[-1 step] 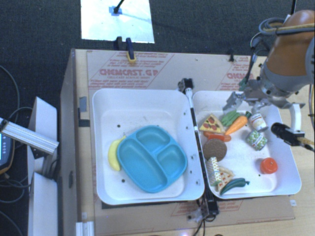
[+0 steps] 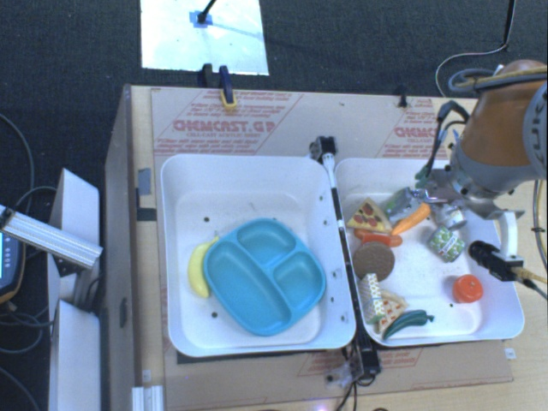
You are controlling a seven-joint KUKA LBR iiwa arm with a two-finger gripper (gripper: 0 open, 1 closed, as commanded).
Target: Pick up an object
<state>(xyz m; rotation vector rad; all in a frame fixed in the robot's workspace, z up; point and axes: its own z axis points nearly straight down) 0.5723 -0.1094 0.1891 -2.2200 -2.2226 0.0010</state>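
My gripper [image 2: 431,202] hangs low over the back of the right bin [image 2: 505,319], under the grey arm with its orange band. It is right above the orange carrot [image 2: 412,220], which lies at a slant beside a pizza slice [image 2: 369,217]. A green-spotted white can [image 2: 445,244] sits just in front of the gripper. Nothing can be seen held between the fingers.
The right bin also holds a red piece [image 2: 382,240], a brown round cookie [image 2: 374,261], an orange cap-shaped toy [image 2: 467,288], a green pod [image 2: 410,319], a second pizza slice [image 2: 390,306] and a pale ridged block [image 2: 370,290]. In the left bin [image 2: 184,187] lie a blue divided plate [image 2: 264,275] and a yellow banana [image 2: 197,271].
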